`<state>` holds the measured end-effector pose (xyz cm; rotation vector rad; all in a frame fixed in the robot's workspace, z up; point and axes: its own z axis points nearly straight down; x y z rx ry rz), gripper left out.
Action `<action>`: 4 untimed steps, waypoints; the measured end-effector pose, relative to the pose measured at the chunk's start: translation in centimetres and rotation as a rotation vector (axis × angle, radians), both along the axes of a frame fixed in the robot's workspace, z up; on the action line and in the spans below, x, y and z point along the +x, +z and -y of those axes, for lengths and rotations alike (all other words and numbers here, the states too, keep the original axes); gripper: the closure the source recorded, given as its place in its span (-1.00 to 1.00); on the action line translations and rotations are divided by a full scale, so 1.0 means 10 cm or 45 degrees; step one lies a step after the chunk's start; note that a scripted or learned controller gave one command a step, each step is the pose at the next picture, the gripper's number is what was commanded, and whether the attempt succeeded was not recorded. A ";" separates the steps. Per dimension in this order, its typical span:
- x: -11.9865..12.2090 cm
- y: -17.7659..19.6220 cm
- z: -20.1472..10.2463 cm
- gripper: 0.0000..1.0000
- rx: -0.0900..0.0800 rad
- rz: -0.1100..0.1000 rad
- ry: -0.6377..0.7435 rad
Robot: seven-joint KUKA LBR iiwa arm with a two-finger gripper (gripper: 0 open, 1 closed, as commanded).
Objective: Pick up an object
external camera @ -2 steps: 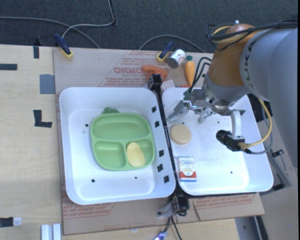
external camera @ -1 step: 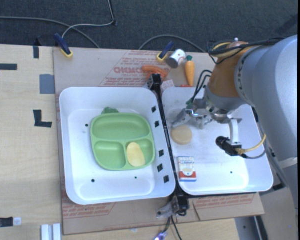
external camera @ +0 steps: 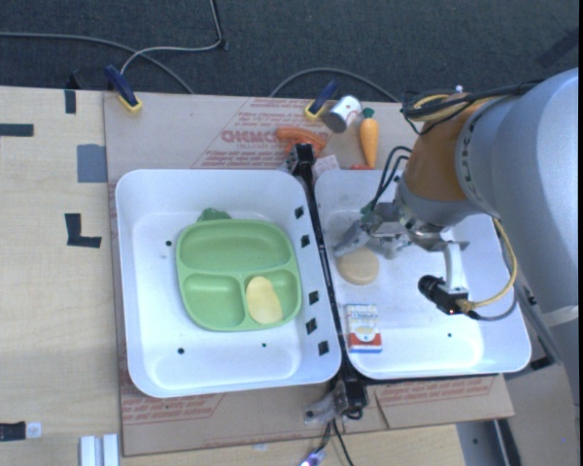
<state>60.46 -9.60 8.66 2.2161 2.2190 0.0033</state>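
gripper (external camera: 361,238) low in right bin (external camera: 486,343), fingers spread, just above beige disc (external camera: 360,267)

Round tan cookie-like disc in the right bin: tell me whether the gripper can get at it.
Probably yes: the round tan disc lies bare on the right bin's floor, just below the gripper, nothing covering it.

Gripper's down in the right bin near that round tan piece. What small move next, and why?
Probably shift the gripper slightly toward the round tan piece before lowering. It sits just beside the piece, near the right bin wall by the divider, not centred over it, and nothing shows held.
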 end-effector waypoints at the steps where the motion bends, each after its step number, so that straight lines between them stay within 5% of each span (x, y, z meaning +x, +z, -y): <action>1: 0.50 -0.01 0.11 -1.00 0.001 -0.002 0.002; 4: -0.14 0.00 -0.01 -1.00 0.000 0.001 0.000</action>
